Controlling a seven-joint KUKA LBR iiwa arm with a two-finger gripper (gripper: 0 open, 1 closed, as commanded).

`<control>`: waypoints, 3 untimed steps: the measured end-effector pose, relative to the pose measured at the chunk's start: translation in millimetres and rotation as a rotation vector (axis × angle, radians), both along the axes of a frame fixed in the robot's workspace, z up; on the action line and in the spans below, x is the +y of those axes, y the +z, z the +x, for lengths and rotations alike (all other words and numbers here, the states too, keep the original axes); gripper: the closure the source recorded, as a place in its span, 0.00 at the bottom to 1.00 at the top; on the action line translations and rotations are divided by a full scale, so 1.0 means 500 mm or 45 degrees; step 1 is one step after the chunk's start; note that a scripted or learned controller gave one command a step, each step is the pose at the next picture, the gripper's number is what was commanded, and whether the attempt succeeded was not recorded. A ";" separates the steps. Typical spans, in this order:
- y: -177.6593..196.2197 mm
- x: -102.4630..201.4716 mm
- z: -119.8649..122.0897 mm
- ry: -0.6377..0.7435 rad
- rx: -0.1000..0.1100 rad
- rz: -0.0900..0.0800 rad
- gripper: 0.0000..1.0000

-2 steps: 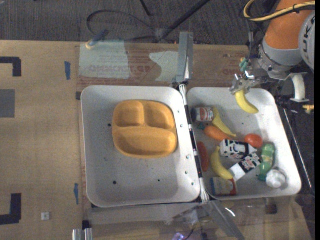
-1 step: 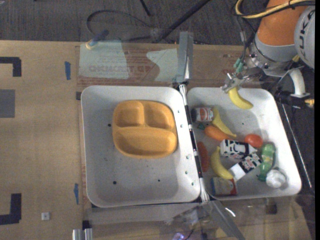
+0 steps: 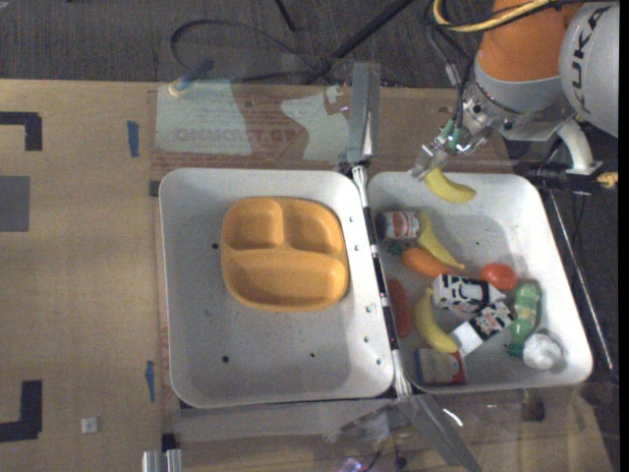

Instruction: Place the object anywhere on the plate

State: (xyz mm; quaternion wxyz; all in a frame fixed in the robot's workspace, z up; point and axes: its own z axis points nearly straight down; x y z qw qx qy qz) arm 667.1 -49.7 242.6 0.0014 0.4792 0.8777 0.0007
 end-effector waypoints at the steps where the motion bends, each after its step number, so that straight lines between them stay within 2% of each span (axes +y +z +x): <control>1: 0.000 -0.001 0.000 -0.001 0.000 0.000 0.00; 2: -0.118 -0.050 -0.002 0.184 0.009 0.002 0.00; 3: 0.012 -0.155 -0.016 0.093 0.000 -0.001 0.00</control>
